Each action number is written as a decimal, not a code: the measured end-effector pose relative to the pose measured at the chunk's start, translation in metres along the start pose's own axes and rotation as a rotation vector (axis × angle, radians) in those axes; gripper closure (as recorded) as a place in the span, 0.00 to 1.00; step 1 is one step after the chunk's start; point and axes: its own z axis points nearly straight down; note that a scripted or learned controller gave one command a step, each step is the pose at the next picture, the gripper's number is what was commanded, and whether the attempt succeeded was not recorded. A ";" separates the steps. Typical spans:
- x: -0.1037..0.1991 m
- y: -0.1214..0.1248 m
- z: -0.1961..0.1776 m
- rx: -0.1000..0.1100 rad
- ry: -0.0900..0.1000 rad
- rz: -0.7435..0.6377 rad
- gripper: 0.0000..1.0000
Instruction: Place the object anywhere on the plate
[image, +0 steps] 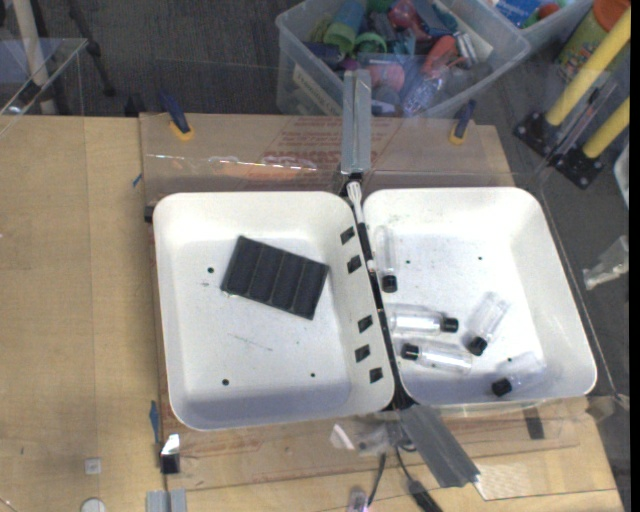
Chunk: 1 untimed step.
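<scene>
Dark plate (275, 277) in left bin (190, 380); clear bottles (425, 323) in right bin (560, 300).

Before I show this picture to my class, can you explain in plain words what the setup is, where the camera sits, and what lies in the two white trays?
One fixed camera looks down at a slant on a wooden bench. On it sit two shallow white plastic bins side by side. The left bin holds a flat dark ribbed rectangular plate, lying slightly askew. The right bin holds several small clear plastic bottles with black caps, lying on their sides and clustered towards its near half. A robot arm is meant to lift one bottle onto the plate. Behind the bins stands a clear tub of colourful toys.
</scene>
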 end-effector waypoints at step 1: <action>-0.001 0.001 -0.010 -0.002 -0.001 0.001 1.00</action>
